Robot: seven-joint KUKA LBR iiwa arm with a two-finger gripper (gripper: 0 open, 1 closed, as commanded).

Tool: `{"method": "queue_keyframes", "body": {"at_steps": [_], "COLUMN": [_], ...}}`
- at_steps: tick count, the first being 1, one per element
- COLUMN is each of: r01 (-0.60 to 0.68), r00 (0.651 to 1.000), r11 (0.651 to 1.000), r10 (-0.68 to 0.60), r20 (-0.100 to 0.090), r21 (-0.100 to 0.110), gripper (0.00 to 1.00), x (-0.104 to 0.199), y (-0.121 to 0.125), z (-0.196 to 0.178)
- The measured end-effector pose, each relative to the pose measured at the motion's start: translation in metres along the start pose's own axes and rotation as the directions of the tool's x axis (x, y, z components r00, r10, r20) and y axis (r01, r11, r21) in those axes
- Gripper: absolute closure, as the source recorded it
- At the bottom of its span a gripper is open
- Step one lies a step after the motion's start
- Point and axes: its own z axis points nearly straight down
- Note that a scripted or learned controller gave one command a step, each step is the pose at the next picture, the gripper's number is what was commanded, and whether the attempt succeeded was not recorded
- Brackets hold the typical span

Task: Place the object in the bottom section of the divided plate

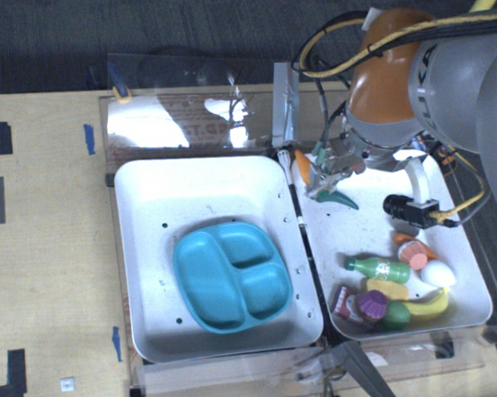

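A blue divided plate point(232, 274) lies in the left white bin point(139, 192), with one long section on its left and two smaller ones on its right. My gripper point(324, 179) hangs low over the far left corner of the right bin point(482, 305), close to the wall between the bins. A small teal object point(341, 199) lies right under and in front of the gripper; I cannot tell whether it is touched or held. A thin orange piece point(302, 167) sits beside the gripper against the dividing wall.
Toy food is heaped at the near end of the right bin: a green bottle point(379, 268), a white egg point(439, 272), a yellow banana point(425, 305), a purple item point(372, 303) and an orange-red piece point(412, 250). A black part with cable point(407, 208) hangs from the arm.
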Motion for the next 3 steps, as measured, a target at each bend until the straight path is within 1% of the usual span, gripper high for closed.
{"method": "queue_keyframes", "body": {"at_steps": [1, 2, 3], "r01": [0.098, 0.319, 0.132], "r00": [0.995, 0.948, 0.991], "r11": [0.995, 0.948, 0.991], "r10": [-0.098, -0.319, -0.132], "r20": [-0.001, -0.001, -0.001], "r21": [-0.003, 0.0, 0.003], "gripper": [1.0, 1.0, 1.0], "x": [0.075, 0.115, 0.194], "y": [-0.041, -0.048, -0.051], "z": [-0.038, -0.015, 0.023]}}
